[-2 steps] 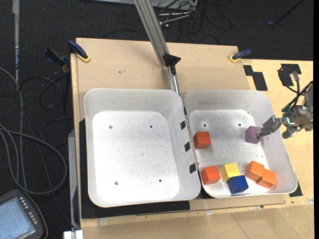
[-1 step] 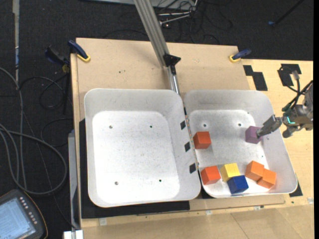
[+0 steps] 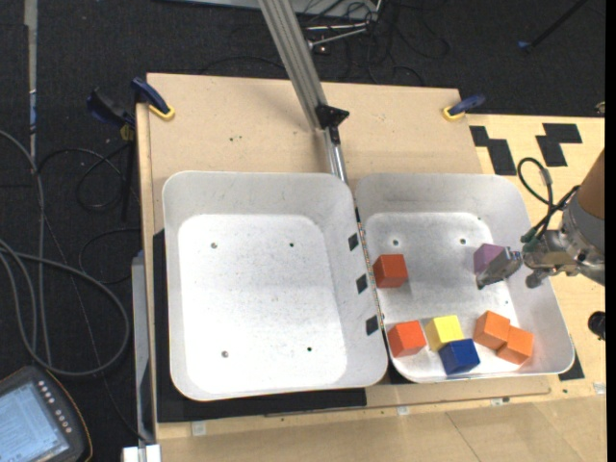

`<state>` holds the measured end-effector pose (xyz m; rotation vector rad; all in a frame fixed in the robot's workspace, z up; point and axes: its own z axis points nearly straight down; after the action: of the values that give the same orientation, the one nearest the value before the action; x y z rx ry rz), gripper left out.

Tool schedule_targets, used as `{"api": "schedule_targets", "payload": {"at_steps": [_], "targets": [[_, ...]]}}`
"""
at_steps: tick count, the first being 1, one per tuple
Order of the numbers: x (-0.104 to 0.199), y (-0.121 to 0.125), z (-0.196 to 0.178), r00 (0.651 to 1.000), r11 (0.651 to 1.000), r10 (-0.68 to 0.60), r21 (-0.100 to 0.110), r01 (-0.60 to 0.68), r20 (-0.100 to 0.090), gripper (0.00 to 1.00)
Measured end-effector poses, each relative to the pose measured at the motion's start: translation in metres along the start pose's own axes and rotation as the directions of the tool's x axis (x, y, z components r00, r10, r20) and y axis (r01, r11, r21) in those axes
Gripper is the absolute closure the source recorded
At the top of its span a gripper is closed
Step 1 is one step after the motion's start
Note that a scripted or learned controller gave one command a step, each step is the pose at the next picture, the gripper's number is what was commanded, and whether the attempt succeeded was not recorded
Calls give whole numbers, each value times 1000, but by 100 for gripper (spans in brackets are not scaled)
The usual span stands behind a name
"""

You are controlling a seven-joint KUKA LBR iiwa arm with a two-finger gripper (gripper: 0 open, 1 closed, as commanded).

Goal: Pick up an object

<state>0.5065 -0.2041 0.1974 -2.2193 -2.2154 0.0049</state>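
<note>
The right bin (image 3: pixel 433 210) holds several small blocks. A purple block (image 3: pixel 489 255) lies near its right wall, and my gripper (image 3: pixel 500 270) reaches in from the right with its tip right against that block's lower right side. I cannot make out whether the block is gripped. An orange cube (image 3: pixel 390 270) sits near the bin's left wall. Along the front are a red-orange cube (image 3: pixel 407 337), a yellow cube (image 3: pixel 445 329), a blue cube (image 3: pixel 460 356) and two orange blocks (image 3: pixel 493 327) (image 3: pixel 516 346).
The left bin (image 3: pixel 192 210) lies beside the right one, their rims meeting at the middle. A metal pole (image 3: pixel 294 46) slants in from the top toward the bins' shared edge. Clamps (image 3: pixel 154 99) (image 3: pixel 464 107) hold the board's far corners.
</note>
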Motion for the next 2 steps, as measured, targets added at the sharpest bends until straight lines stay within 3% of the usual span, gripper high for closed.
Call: {"api": "schedule_targets", "payload": {"at_steps": [1,2], "targets": [[-1,-4,63,1000,1000,0,0,0,0,0],[-1,-4,104,1000,1000,0,-6,0,2,0]]}}
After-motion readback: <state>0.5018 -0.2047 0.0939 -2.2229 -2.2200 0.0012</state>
